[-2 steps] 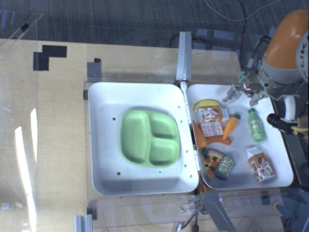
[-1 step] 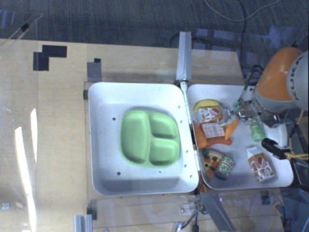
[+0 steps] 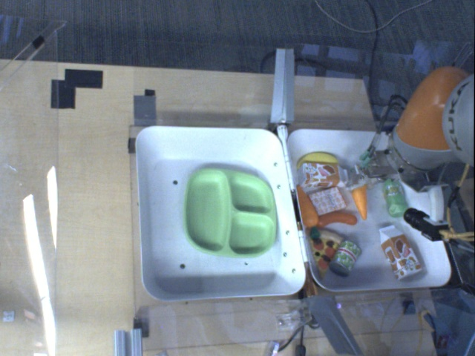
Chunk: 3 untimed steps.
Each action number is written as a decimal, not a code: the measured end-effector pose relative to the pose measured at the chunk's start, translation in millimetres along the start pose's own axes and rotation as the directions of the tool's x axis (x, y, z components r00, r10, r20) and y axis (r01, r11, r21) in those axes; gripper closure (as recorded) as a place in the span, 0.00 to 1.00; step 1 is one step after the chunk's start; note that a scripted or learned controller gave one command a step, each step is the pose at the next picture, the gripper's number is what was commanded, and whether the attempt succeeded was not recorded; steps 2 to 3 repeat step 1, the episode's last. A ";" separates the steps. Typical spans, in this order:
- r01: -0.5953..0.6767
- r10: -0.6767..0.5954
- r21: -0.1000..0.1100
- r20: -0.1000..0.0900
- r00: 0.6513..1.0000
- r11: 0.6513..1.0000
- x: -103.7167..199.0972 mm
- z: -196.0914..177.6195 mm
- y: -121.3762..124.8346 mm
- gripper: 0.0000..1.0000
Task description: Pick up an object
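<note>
The right bin (image 3: 438,277) holds several objects. A yellow banana (image 3: 318,156) lies at its back left, with an orange-and-white packet (image 3: 320,175) just in front of it. An orange carrot (image 3: 360,199) and a green bottle (image 3: 393,197) lie near the middle. In front are a wrapped cracker pack (image 3: 328,199), an orange sausage (image 3: 338,219), a green can (image 3: 346,256) and a white carton (image 3: 401,253). My gripper (image 3: 371,163) hangs low over the back of this bin, right above the carrot's top end and between the packet and the bottle. Nothing visibly sits in it.
The left bin (image 3: 159,273) carries a green divided plate (image 3: 228,212) in its middle. A metal divider post (image 3: 282,87) stands between the bins at the back. A dark item with coloured dots (image 3: 320,242) lies beside the can.
</note>
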<state>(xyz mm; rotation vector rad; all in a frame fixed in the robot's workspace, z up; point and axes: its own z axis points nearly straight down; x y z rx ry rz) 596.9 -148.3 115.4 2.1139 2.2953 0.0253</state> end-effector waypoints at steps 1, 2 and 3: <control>-0.076 0.076 0.019 -0.002 0.997 0.997 49.5 -111.8 7.3 1.00; -0.076 0.076 0.019 -0.002 0.997 0.997 49.5 -111.8 7.3 1.00; -0.076 0.076 0.019 -0.002 0.997 0.997 49.5 -111.8 7.3 1.00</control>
